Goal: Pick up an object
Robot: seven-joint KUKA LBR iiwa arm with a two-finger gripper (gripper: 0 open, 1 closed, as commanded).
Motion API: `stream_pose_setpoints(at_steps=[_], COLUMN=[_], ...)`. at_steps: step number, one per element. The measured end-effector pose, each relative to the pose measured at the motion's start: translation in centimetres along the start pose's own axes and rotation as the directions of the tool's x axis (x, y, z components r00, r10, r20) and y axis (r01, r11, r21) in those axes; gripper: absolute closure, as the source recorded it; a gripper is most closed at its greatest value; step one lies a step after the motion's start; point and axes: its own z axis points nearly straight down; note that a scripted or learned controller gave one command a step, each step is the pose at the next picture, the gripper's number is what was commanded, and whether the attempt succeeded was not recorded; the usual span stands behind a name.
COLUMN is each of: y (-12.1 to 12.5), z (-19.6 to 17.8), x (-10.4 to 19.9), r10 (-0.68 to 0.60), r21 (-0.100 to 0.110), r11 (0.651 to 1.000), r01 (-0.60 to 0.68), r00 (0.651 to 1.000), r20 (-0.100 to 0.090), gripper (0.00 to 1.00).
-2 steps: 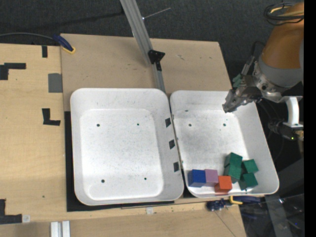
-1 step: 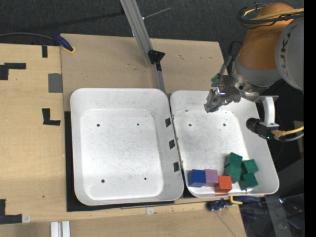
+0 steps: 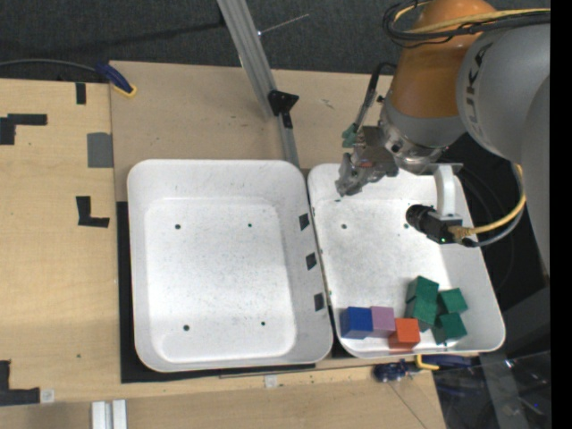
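The small plastic blocks, blue (image 3: 357, 320), purple (image 3: 382, 318), orange (image 3: 407, 331) and green (image 3: 436, 307), cluster in the right white bin's (image 3: 375, 239) near corner; the two-finger gripper (image 3: 350, 182) hangs over the far corner, its finger state impossible to tell

Bins (image 3: 214, 181) look like smooth white plastic, faintly speckled, slight sheen. Bench top (image 3: 54, 266) is matt pale wood or board. Arm's orange band (image 3: 429, 70) is glossy. Slanted rail (image 3: 246, 34) appears as brushed metal. Blocks (image 3: 357, 320) look matt.

Blue block (image 3: 357, 321), lilac block (image 3: 382, 319), orange block (image 3: 407, 332), green blocks (image 3: 436, 307), clustered, right bin's near end
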Motion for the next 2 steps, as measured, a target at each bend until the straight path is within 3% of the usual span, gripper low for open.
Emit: stream_pose_setpoints(at_steps=[2], y=[1.5], z=[1.7], x=[10.9], r10=[0.000], r21=[0.002], r11=[1.000], r01=[0.000], r00=[1.000], r20=[0.001], gripper=[1.00])
